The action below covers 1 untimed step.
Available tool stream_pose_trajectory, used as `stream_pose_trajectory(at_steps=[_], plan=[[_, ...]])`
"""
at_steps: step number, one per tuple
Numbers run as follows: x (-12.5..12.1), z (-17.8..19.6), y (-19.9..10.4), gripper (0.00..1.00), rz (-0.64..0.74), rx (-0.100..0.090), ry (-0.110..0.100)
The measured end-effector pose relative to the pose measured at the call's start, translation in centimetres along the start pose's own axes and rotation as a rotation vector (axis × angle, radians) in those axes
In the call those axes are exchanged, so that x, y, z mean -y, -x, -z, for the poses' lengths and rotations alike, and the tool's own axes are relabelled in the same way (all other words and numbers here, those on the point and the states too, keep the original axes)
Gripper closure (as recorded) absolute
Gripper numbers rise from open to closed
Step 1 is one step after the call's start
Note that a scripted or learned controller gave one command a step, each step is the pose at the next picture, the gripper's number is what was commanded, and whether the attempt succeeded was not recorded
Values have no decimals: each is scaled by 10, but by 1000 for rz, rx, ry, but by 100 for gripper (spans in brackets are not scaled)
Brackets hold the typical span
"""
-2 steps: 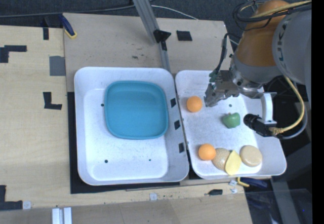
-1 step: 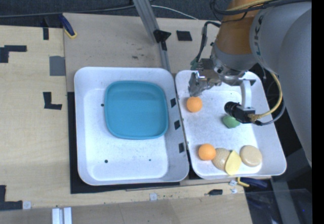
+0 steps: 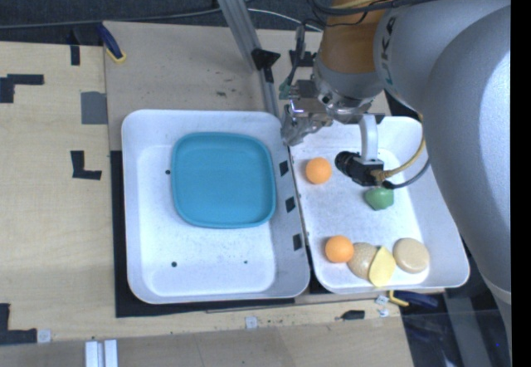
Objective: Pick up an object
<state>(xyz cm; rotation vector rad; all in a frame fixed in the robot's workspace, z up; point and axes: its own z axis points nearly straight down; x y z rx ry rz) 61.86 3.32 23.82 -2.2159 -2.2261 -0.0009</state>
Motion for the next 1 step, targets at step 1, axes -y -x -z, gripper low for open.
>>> stream_pose_trajectory(at_steps=[1], plan=[[-34, -4, -42, 100, -1, 1, 0]])
